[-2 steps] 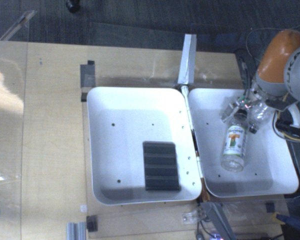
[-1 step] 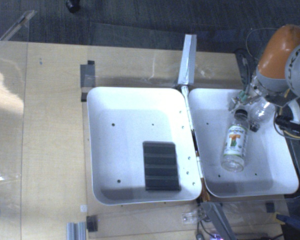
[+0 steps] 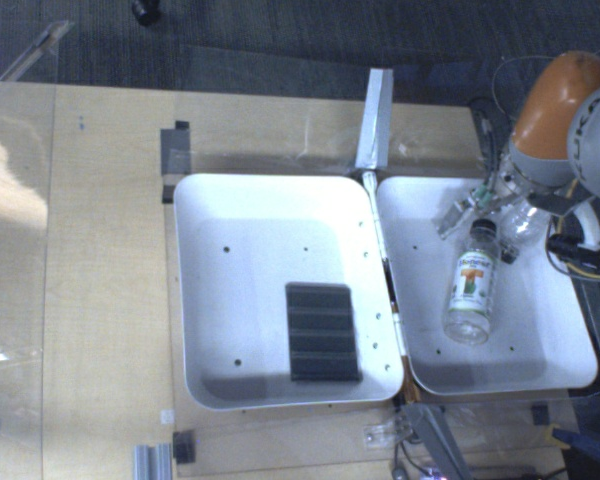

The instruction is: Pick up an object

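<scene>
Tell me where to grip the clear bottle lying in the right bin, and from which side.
Grip the clear bottle across its labelled midsection, coming down from above. It lies on its side on the right bin, cap toward the gripper, so the round body likely offers two opposing sides.

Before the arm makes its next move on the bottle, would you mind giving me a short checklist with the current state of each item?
1. Target present: a clear bottle lies on its side in the right bin. Ok.
2. Gripper positioned: it sits at the bottle's dark cap end, near the bin's far side. Ok.
3. Bottle between the fingers: the view is too cluttered at the cap to judge. Cannot tell.
4. Bottle lifted: its body rests on the bin floor. Not ok.
5. Room around the bottle: nothing else lies beside it in the right bin. Ok.
6. Other object out of the way: the black ridged block lies in the left bin. Ok.
</scene>
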Tool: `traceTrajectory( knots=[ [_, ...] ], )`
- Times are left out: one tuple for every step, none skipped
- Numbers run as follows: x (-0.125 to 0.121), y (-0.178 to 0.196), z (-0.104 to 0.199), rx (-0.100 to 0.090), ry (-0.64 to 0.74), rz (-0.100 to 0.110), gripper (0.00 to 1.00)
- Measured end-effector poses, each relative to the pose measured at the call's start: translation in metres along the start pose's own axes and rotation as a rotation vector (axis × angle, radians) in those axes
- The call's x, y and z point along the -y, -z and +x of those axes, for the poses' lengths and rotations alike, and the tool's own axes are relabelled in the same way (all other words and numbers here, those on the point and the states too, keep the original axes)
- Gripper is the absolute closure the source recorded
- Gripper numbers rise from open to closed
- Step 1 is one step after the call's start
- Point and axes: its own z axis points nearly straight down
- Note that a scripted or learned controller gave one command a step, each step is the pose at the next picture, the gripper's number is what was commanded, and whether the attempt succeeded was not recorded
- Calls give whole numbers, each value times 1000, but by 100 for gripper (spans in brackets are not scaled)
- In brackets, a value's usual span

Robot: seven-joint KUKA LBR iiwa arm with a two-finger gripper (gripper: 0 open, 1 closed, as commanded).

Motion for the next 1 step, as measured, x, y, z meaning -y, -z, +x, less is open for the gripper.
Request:
traceTrajectory(
  knots=[
    [15, 129, 1, 8, -141, -15, 0]
  ],
)
